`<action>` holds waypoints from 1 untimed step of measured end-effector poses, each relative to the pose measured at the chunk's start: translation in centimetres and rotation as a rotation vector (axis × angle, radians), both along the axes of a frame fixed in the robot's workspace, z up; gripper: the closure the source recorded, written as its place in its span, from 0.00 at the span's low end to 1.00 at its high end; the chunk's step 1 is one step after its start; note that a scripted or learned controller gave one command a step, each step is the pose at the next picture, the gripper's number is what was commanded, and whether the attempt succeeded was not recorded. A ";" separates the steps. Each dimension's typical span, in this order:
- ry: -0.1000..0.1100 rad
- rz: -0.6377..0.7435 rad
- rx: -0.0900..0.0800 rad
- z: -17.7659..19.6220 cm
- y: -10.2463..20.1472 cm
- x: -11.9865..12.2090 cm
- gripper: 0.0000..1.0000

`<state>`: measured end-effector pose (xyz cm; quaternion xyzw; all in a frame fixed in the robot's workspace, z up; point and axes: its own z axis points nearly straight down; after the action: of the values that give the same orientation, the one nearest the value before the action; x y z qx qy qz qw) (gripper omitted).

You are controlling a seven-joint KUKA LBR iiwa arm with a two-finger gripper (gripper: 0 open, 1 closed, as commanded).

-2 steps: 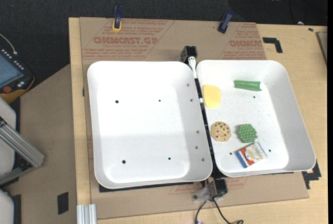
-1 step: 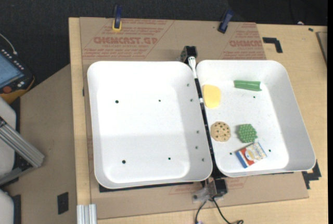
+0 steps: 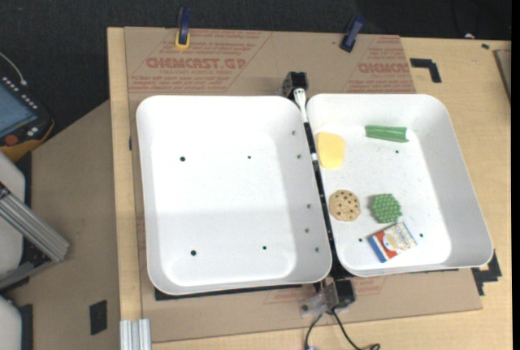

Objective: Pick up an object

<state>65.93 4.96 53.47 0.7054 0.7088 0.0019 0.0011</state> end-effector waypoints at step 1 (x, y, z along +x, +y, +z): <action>0.000 0.001 0.001 0.0 5.4 0.7 1.00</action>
<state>66.66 10.33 53.48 0.7051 0.7091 0.0021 0.0007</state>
